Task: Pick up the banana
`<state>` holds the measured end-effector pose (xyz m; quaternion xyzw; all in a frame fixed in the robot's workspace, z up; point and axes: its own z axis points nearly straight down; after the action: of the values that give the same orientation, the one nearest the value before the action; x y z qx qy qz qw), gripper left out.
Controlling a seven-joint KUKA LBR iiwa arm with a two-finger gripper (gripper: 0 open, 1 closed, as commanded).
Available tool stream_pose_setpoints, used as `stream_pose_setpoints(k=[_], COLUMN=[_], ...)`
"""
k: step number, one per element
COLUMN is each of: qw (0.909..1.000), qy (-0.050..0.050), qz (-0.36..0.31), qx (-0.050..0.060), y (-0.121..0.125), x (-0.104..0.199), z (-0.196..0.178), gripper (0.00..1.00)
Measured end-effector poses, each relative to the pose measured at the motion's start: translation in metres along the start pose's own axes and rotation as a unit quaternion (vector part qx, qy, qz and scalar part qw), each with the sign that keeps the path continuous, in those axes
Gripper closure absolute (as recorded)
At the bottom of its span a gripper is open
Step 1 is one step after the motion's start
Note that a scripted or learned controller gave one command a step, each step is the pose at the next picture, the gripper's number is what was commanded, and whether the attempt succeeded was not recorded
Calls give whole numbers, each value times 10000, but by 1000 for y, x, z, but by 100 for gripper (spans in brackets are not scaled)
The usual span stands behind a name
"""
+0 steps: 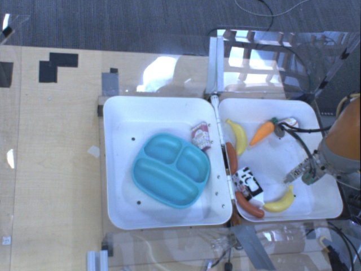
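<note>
Two yellow bananas lie in the right bin (330, 208). One banana (237, 136) rests near the bin's left wall at the back. The other banana (280, 202) curves along the front, its tip pointing up to the right. My gripper (295, 174) hangs over the bin's right half, just above and to the right of the front banana's raised tip. Nothing shows between the gripper and the banana, and no object is lifted. The arm's orange band (345, 135) sits at the right edge.
An orange carrot (262, 133) lies behind the gripper. Two red sausages (231, 157) (249, 205) and a black-and-white box (248, 183) crowd the right bin's left side. The left bin (121, 151) holds a blue divided plate (171, 169) and a small packet (201, 135).
</note>
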<state>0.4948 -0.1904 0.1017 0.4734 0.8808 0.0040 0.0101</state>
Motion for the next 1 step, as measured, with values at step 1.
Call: stream_pose_setpoints(k=[1], qw=[10000], qy=[-27], qz=[2], qx=[-28], y=[3], x=[-1], z=[-11], gripper=[100])
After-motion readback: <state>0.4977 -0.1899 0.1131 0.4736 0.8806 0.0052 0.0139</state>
